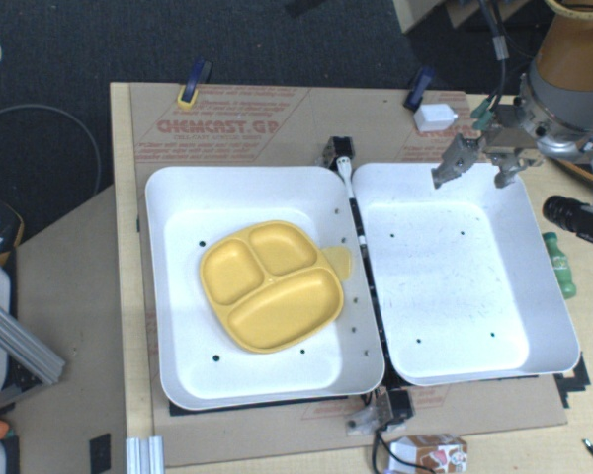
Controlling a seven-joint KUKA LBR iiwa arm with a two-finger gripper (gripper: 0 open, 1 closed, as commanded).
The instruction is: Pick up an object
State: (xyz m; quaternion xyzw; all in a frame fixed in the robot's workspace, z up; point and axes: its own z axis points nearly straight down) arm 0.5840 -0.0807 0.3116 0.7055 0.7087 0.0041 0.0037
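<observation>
A yellow divided plate (270, 284) lies flat in the left bin (168, 205) (light, stiff, slick plastic, I'd guess), best pinched at its rim. Over the right bin's (534, 265) far edge, the gripper (482, 168) hangs spread, holding nothing.

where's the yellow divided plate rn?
In the camera view, the yellow divided plate lies in the left bin, near its middle, far from the gripper hovering over the right bin's far edge.

A yellow plate (271, 285) lies in the white left bin (168, 265), beside a white right bin (544, 294) speckled with dark dots.
</observation>
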